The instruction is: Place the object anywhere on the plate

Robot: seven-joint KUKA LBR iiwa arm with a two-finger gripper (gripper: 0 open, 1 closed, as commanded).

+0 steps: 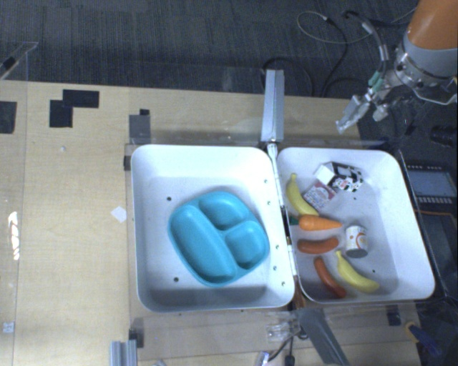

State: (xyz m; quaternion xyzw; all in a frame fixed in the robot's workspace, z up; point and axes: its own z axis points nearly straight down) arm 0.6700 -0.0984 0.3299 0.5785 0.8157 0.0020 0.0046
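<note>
The left white shallow bin (pixel 143 236) lies far to the lower left of the pincer. In it rests the light blue plastic plate (pixel 218 236) with three compartments, tilted a little, and nothing lies on the plate. A grey metal bar (pixel 273 107) stands upright at the place where the two bins meet, to the left of the pincer.

The right white shallow bin (pixel 401 214) is below the pincer. All the small objects are inside it, well apart from the plate. Nearest to the dividing wall lies a yellow banana (pixel 298 198), and just beside it a small grey packet (pixel 316 194). Under them lies an orange carrot (pixel 320 224), then a brown sausage (pixel 317 246), and lower a reddish sausage (pixel 328 278). A second yellow banana (pixel 356 276) lies at the lower part of this bin, touching a small white cup with a brown mark (pixel 355 239). At the upper part of the bin lies a white and black carton (pixel 339 176), the object closest under the pincer.

The pincer (pixel 360 109) hangs above the bench, outside the upper edge of the right bin. Its two pale fingers (pixel 351 114) point down to the left and are spread a little, with nothing between them. The orange band (pixel 436 21) of the arm is at the upper right.
</note>
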